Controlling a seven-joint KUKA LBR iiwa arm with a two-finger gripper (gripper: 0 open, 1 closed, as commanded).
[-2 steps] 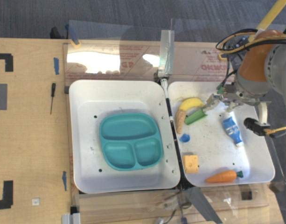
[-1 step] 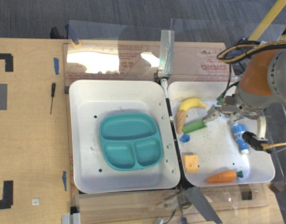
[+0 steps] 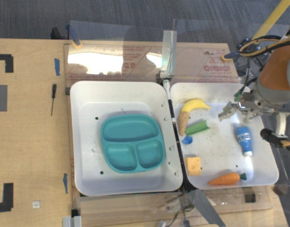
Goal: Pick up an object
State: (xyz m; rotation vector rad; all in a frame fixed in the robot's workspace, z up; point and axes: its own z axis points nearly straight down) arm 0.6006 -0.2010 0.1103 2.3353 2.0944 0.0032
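Observation:
The right bin (image 3: 265, 174) holds a yellow banana (image 3: 194, 105), a tan stick (image 3: 183, 122), a green block (image 3: 197, 127), a small blue piece (image 3: 187, 139), a yellow cheese cube (image 3: 194, 166), an orange carrot (image 3: 225, 178) and a blue-and-white tube (image 3: 244, 141). My gripper (image 3: 236, 113) hangs over the upper right part of this bin, just above the top end of the tube and to the right of the banana. Its fingers stand apart with nothing between them.
In the left bin (image 3: 83, 126) lies a teal divided plate (image 3: 132, 142). A clear panel with a metal post (image 3: 168, 56) stands behind the bins. Cables and the arm's orange band (image 3: 277, 72) crowd the right edge.

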